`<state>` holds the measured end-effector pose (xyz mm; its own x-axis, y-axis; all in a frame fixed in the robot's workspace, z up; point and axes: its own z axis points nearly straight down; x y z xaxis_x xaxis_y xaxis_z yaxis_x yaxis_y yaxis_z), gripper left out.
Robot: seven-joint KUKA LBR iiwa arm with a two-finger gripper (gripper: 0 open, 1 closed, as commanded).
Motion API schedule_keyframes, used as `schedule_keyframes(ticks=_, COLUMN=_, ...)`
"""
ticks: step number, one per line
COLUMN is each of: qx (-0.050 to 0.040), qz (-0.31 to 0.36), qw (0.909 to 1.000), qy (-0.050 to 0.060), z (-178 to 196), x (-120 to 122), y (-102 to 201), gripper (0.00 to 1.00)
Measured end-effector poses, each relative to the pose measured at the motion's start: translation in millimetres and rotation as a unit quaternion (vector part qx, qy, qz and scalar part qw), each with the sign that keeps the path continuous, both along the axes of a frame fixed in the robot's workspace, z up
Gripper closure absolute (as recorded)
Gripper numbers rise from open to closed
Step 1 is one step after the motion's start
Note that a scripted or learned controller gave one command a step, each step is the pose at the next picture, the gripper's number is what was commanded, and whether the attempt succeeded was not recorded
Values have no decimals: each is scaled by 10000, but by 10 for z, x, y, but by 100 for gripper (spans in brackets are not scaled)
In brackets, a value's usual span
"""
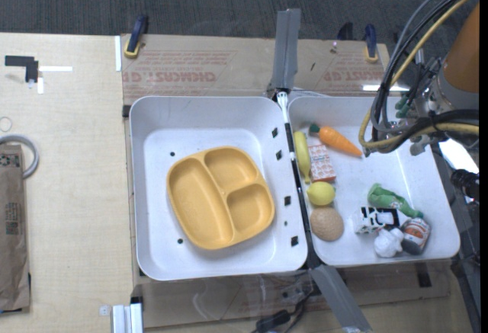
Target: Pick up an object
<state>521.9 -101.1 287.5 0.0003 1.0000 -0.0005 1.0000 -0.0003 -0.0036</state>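
Observation:
The right bin (442,187) holds several small objects. An orange carrot (339,141) lies at its back left, with a banana (302,153) and a small red-and-white carton (322,163) beside it. A lemon (321,193) and a brown round item (327,223) sit at the front left. At the front right lie a green leafy piece (393,199), a black-and-white toy (377,219), a white garlic-like piece (387,243) and a small jar (415,235). My gripper (418,142) hangs over the bin's back right, half hidden by cables, above and apart from the objects.
The left bin (152,171) carries a yellow divided plate (221,196). A grey divider bar (286,57) runs between the bins at the back. A brown paper bag (11,225) lies on the bench at the far left. Yellow and black cables (412,42) loop above the right bin.

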Motion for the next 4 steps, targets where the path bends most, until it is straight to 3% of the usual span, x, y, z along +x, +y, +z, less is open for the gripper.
schedule_keyframes(ticks=1, qx=0, qz=0, qw=10000, qy=0, z=0, x=0, y=0, gripper=0)
schedule_keyframes(ticks=2, qx=-3, qz=861, qw=9963, qy=-9, z=-544, x=627, y=328, gripper=0)
schedule_keyframes(ticks=3, qx=0, qz=1406, qw=9901, qy=-2, z=-920, x=419, y=814, gripper=0)
schedule_keyframes(ticks=4, qx=0, qz=1412, qw=9900, qy=-6, z=-968, x=134, y=692, gripper=0)
